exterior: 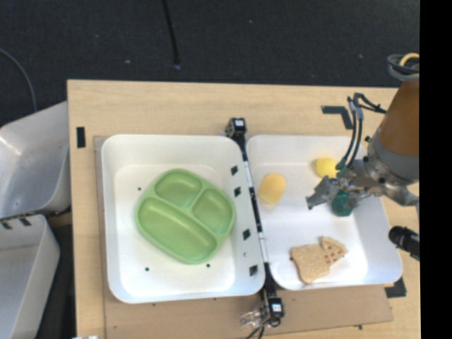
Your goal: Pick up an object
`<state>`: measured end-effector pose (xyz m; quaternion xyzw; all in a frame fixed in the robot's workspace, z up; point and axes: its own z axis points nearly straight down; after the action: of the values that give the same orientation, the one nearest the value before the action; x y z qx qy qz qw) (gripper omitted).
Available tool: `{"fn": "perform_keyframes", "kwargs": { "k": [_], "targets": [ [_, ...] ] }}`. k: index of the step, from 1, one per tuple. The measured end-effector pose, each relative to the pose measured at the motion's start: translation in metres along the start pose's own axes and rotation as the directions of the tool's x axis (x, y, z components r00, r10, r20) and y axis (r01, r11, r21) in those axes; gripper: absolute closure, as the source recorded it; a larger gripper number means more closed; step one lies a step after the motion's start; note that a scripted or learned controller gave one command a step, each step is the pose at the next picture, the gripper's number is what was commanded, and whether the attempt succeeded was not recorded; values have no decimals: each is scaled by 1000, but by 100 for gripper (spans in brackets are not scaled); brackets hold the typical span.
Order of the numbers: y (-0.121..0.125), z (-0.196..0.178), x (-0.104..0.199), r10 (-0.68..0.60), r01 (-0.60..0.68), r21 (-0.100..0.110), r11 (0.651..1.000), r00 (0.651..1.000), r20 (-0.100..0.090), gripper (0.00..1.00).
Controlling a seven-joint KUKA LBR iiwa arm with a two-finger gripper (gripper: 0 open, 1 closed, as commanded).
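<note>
Approach, I judge: my tool (337, 193) hangs low in the right bin (282, 256), over a small teal object (342, 203) at about three o'clock. Whether it is clenched I cannot tell. Next I'd need confirmed contact, then a straight lift.

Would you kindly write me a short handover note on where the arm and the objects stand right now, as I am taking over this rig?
Pincer: low in the right white bin, over a small dark green object; its grip cannot be judged from this view.
Right bin also holds a small yellow ball-like object beside the pincer, a larger yellow rounded object near the divider, and a tan flat waffle-like piece at the front.
Left white bin holds a green divided plastic plate.
Done: arm brought down to the green object.
Left: confirm a grasp and lift an object out.
</note>
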<state>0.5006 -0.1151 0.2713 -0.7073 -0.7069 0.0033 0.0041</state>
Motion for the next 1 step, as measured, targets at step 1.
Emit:
{"fn": "perform_keyframes", "kwargs": {
  "k": [1],
  "targets": [
    [2, -6, 0, -3, 3, -12, 1000, 1000, 2, 0]
  ]
}}
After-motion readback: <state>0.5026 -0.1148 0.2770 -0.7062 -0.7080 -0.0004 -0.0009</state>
